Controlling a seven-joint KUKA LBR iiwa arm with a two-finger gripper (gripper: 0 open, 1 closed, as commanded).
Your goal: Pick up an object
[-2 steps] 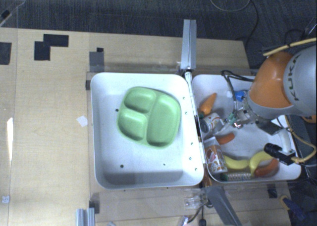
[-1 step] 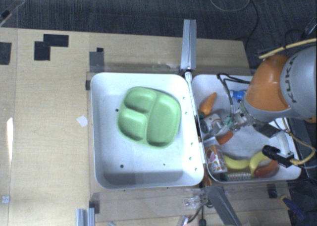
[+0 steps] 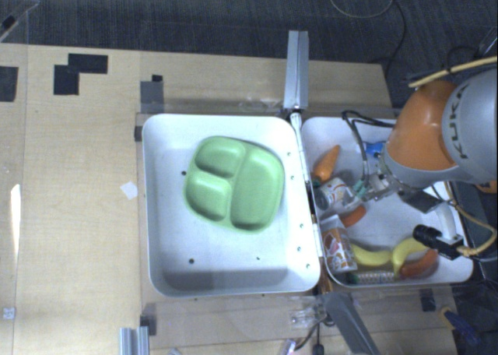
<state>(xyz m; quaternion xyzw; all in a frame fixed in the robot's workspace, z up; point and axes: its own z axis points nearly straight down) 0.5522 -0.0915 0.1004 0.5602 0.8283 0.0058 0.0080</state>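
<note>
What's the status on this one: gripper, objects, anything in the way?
Gripper low in right bin, finger state unclear. Nothing visibly held. Carrot, banana and small packets crowd that bin. Green divided tray sits alone in left bin.

Fixed overhead camera, slanting down on both bins (image 3: pixel 156 213).

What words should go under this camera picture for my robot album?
Robot arm lowers its gripper among toy food in the right bin; a green divided plate lies in the left bin.
</note>
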